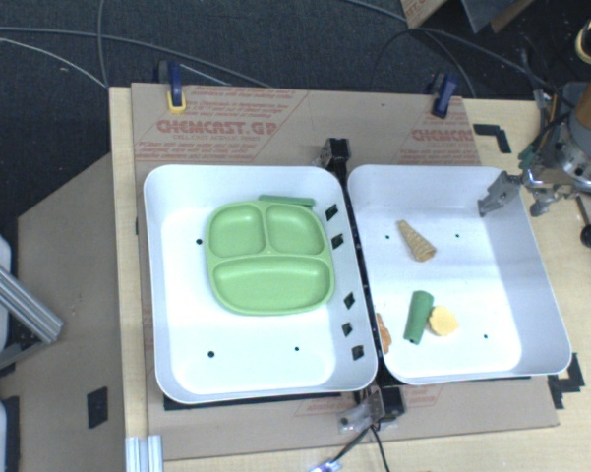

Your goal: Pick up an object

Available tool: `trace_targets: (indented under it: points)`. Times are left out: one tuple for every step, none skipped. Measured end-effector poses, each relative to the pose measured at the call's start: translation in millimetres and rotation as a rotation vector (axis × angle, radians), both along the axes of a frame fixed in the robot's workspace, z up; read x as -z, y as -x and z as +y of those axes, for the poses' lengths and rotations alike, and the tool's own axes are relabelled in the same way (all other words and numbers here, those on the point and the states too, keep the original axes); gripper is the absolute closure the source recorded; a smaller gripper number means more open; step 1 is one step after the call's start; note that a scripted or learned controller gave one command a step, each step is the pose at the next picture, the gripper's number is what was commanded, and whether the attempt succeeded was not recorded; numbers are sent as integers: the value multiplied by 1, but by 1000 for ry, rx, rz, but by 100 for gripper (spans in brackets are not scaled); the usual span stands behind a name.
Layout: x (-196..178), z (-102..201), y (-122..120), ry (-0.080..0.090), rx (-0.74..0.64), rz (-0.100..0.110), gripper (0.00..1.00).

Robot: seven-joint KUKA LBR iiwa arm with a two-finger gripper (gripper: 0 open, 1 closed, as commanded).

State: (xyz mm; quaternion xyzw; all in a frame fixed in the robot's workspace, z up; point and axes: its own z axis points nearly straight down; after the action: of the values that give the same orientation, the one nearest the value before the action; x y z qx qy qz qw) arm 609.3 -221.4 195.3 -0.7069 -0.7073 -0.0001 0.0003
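In the right bin [511, 293] lie a tan cone-shaped piece [416, 241], a dark green cylinder [417, 317] and a small yellow piece [443, 322] touching the cylinder's right side. My gripper [517, 201] hangs over the bin's far right corner, well to the right of the cone. Its two fingers stand apart with nothing between them, so it is open.
The left bin [177, 332] holds a light green divided plate [269, 259] with a dark green flat item [287, 202] at its far edge. A small orange piece [384, 334] lies at the right bin's left rim. Black clips line the seam between the bins.
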Motion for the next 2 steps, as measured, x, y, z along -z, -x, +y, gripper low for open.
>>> trace_targets:
  points:
    - [44,5,-4,-2,-1,5,0]
    - [107,9,0,-4,0,6,0]
